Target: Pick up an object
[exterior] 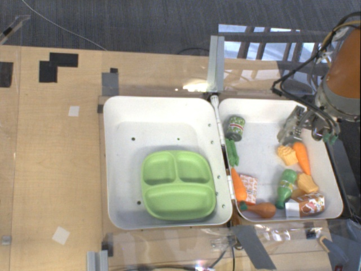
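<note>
My gripper (pixel 286 135) hangs over the upper right part of the right bin (pixel 259 114), open, with nothing between its fingers. Just below it lie a yellow toy (pixel 287 154) and an orange carrot (pixel 303 157). Lower down are a green bottle (pixel 286 186), a tan piece (pixel 308 182) and a labelled brown jar (pixel 308 204) on its side. Along the bin's left wall sit a green can (pixel 235 127), a thin green stick (pixel 231 152), an orange piece (pixel 238 186), a red-and-white packet (pixel 249 188) and a brown sausage-like toy (pixel 260 209).
The left bin (pixel 130 117) holds a green divided plate (pixel 177 184) in its lower half. A raised divider (pixel 221 145) separates the two bins. The arm and its black cables (pixel 304 72) cross the right bin's upper right corner.
</note>
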Robot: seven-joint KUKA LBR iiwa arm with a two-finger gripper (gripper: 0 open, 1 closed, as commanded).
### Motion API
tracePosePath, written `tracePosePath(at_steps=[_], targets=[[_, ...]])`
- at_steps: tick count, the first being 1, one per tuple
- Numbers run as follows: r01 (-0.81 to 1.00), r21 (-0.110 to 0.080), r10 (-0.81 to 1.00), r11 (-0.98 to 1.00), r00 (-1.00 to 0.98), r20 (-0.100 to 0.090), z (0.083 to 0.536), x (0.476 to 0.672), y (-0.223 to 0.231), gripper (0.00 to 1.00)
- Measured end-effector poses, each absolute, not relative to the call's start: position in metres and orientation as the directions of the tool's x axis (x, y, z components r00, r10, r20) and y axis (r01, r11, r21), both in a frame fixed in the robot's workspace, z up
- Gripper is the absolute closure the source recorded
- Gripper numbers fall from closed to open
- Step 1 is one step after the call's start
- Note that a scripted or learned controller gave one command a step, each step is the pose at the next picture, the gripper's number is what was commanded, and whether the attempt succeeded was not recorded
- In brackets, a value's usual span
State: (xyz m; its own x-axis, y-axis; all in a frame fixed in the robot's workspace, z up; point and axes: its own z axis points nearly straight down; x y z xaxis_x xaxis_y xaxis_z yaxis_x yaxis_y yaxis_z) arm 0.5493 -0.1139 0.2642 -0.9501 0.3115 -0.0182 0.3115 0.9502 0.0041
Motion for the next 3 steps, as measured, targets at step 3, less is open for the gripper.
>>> tracePosePath(at_steps=[3], targets=[[0.182, -0.002, 0.182, 0.983, -0.983, -0.01, 0.335, 0.646, -0.172, 1.0]])
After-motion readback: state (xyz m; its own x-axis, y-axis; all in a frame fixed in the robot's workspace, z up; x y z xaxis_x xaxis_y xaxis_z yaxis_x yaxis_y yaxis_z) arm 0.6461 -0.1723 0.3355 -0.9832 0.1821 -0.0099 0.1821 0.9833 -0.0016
